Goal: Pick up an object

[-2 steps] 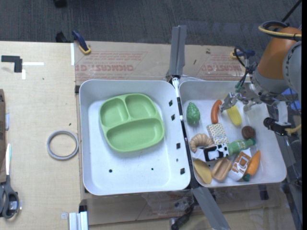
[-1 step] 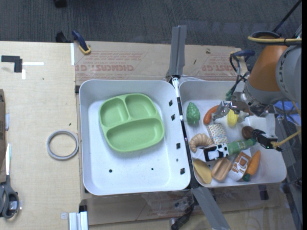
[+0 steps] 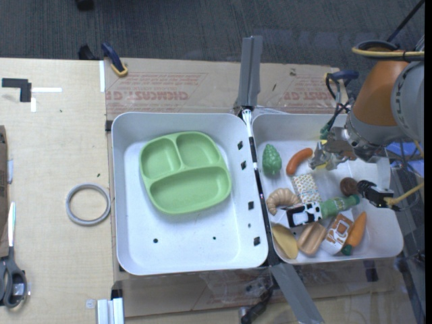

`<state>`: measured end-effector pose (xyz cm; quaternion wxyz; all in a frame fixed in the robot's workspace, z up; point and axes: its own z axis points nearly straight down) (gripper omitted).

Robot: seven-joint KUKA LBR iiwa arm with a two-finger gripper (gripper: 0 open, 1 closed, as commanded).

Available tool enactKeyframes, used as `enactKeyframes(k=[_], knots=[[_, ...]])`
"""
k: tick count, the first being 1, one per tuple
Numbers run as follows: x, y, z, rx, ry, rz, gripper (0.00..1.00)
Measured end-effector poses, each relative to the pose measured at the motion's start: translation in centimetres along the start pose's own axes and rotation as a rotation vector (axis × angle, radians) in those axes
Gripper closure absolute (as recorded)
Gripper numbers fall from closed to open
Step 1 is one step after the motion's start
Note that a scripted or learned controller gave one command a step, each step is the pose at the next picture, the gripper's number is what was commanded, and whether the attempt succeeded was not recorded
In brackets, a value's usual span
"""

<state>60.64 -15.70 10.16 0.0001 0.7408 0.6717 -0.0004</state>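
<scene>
White right bin (image 3: pixel 388 248): the candidates for picking are heaped here, at about 4 o'clock from the picture's centre.
Near pile: bread rolls (image 3: pixel 300 238), a printed carton (image 3: pixel 337 229) and a carrot (image 3: pixel 356 227) touch along the near wall; a grab here could catch two things, or wedge one against the wall.
Green bottle (image 3: pixel 337 206): lies on its side just beside a black-and-white toy (image 3: pixel 304 213); round, so I judge it likely to roll out of a pinch.
Croissant (image 3: pixel 282 198): touches a checked packet (image 3: pixel 305 184) at its 1 o'clock.
Orange sausage (image 3: pixel 299 159): lies more apart, with a green toy (image 3: pixel 271 159) at its 9 o'clock; probably the cleanest target.
Arm (image 3: pixel 378 106): its tool end hangs at the sausage's 3 o'clock, over the bin's far half.
Grip: open or closed cannot be told; nothing is seen held.
Cable risk: loose leads by the wrist could snag objects.
Left bin (image 3: pixel 128 235): holds a green divided tray (image 3: pixel 185 171).
Worktop (image 3: pixel 54 147): pale wood, with scissors (image 3: pixel 10 279) at 8 o'clock, a tape ring (image 3: pixel 88 203) at 9, and cardboard (image 3: pixel 175 86) behind the bins.
Room: dark carpet (image 3: pixel 202 12) at 12 o'clock.
</scene>
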Motion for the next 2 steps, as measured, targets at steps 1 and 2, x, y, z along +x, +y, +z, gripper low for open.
enactKeyframes(k=[1, 2], knots=[[-1.5, -0.7, 1.0, 0.001, 0.0, 0.012, 1.0], [0.5, 3.8, -8.8, 0.002, -0.001, 0.001, 1.0]])
